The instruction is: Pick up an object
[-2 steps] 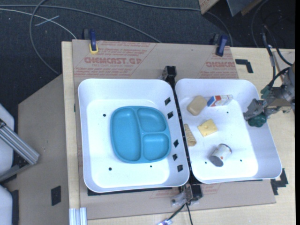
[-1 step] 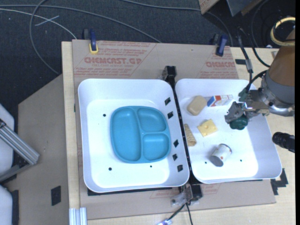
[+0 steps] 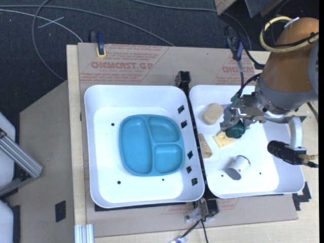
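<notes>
In the right bin lie a tan block, a flat yellow piece, a brown cork-like piece by the left wall and a small grey and white cup on its side. A dark teal object sits just above the yellow piece, directly under my gripper. The gripper hangs low over the bin's upper middle, right of the tan block. The wrist hides how it meets the teal object.
The left bin holds a blue divided plate. Black clips line the wall between the bins. A black cylinder with a cable juts over the right bin's right side. The arm's orange band looms above the far right corner.
</notes>
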Motion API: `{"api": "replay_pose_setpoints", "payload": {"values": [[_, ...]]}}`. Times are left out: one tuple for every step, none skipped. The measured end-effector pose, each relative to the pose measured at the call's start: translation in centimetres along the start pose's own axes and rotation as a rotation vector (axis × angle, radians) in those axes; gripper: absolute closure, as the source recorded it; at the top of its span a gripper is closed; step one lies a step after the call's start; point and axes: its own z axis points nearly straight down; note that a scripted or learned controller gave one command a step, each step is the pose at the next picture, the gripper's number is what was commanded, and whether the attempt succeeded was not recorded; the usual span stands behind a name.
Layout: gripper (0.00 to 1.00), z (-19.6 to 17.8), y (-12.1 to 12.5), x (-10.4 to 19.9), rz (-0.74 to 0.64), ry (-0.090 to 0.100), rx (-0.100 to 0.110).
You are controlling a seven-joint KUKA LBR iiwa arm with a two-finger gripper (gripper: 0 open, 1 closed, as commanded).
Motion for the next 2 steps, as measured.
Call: {"api": "replay_pose_setpoints", "payload": {"values": [[1.0,0.0,0.9,4.6,0.0,0.0,-0.002],[1.0,0.5,1.6,10.9,0.0,0.0,-0.002]]}}
